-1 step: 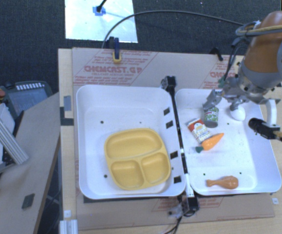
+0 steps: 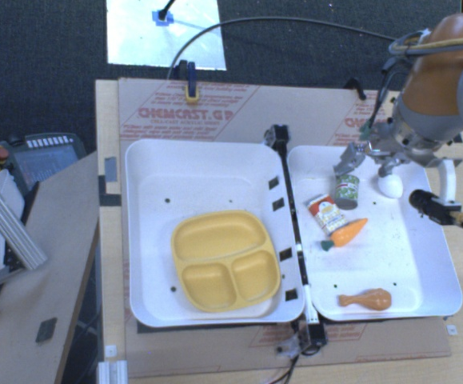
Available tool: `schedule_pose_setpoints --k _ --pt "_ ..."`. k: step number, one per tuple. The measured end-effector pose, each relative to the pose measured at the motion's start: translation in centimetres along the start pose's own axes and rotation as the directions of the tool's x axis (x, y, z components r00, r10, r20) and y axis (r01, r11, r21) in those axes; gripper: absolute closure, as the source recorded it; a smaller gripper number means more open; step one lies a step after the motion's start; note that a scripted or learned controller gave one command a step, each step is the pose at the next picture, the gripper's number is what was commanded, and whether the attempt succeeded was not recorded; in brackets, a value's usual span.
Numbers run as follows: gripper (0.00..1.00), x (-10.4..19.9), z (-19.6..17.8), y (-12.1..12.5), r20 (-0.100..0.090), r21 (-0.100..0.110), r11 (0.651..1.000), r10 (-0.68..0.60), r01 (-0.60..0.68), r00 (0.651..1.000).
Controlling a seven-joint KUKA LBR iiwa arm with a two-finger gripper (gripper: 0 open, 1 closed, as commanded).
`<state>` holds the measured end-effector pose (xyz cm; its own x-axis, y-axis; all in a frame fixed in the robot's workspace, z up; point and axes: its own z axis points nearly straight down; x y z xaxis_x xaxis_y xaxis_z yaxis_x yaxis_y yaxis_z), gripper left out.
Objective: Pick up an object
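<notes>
The gripper (image 2: 369, 158) hangs over the far part of the right bin (image 2: 435, 282), its two fingers (image 2: 349, 160) spread apart with nothing between them. Just below the left fingertip stands a small green can (image 2: 347, 190); its label cannot be read. A white egg (image 2: 390, 186) lies just below the right finger. Nearer the camera from the fingers lie a red-and-white packet (image 2: 325, 214), print illegible, touching an orange carrot (image 2: 348, 232), and further on a tan drumstick (image 2: 366, 299). Well to the left of the fingers, the left bin (image 2: 147, 174) holds a yellow divided tray (image 2: 225, 258). Beyond the fingers, the brown board (image 2: 231, 110) under the bins reads "CHEMCAST GP" in red
</notes>
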<state>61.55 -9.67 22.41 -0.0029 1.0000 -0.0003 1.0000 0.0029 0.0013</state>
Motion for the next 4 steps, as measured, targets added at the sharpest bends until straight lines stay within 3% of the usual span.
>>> schedule_pose_setpoints --k 2,3,4 --pt "0.0 -0.4 9.4 0.3 0.0 0.004 1.0 0.002 -0.002 1.0" --pt "0.0 -0.4 13.6 0.6 -0.002 -0.005 1.0 0.002 -0.002 1.0" --pt "1.0 -0.2 12.1 1.0 -0.004 -0.016 1.0 0.001 -0.001 1.0"
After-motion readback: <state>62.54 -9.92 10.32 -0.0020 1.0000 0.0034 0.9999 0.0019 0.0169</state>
